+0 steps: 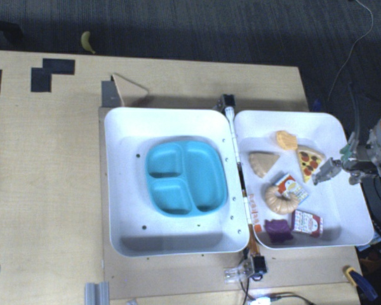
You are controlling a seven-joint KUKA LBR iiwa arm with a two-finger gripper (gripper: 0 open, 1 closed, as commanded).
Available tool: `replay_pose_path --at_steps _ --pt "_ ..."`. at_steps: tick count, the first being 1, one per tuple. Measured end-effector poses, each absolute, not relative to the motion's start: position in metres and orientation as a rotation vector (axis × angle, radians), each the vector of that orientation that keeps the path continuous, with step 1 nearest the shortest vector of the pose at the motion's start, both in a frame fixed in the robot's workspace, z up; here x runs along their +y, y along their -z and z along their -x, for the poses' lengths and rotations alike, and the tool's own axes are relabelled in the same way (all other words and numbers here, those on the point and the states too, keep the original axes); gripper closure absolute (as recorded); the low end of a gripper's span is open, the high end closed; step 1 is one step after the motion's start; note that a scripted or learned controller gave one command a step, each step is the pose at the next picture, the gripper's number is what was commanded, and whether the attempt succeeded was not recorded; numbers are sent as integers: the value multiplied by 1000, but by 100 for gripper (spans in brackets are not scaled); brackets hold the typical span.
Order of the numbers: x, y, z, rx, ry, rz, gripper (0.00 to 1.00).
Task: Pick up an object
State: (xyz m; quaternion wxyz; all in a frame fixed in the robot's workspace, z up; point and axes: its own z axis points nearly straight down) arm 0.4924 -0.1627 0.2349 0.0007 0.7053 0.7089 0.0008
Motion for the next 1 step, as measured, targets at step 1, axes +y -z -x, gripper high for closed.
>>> replay_pose_path --at_steps 1 --pt "-122 -100 -493 2215 -19 -2209 0"
